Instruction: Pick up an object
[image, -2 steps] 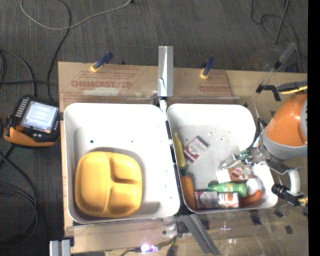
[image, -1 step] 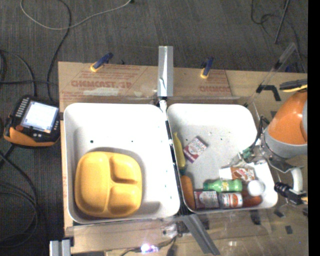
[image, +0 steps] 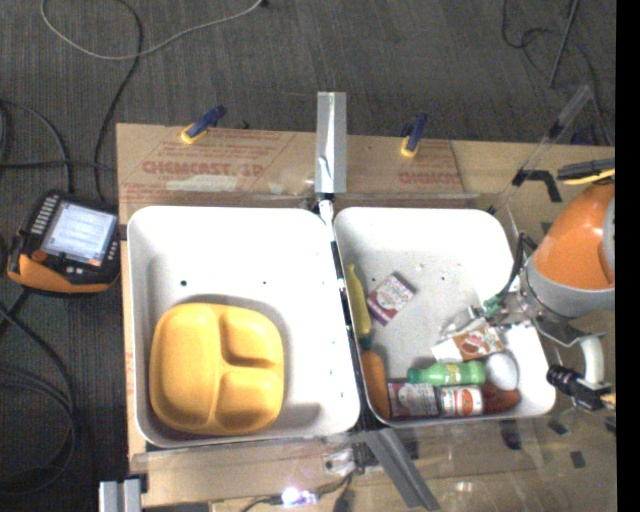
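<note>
Nothing is picked up yet; the gripper (image: 497, 308) hangs over the right bin (image: 430, 232), grip unclear.

The right bin (image: 420, 225) holds a loose cluster of small things, most of them crowded toward its near edge. A yellow banana (image: 357, 297) lies lengthwise along the bin's left wall, and an orange carrot (image: 374, 381) lies just below it in the near left corner. A small pink-and-white packet (image: 390, 297) rests flat near the middle of the floor, apart from the rest. A green bottle (image: 455, 374) lies on its side, with a red-labelled bottle (image: 450, 401) lying parallel just beside it against the near wall. A white egg-like object (image: 503, 372) sits at their right ends, and a crumpled orange-and-white wrapper (image: 475, 341) lies just above the green bottle.
</note>
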